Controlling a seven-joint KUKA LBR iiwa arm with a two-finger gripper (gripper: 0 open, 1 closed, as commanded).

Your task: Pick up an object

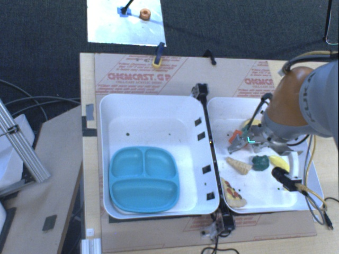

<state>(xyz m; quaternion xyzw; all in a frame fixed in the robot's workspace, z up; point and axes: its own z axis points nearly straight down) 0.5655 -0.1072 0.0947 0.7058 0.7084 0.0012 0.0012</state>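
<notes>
One camera sits fixed above the bench (90, 142), looking down at a slant from a middling height. It takes in both white bins (153, 107) side by side, with the arm (302, 102) entering from the frame's right

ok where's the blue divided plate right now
The blue divided plate lies in the left bin, in its front-left part near the camera, across the divider from the right bin where the arm works.
</notes>
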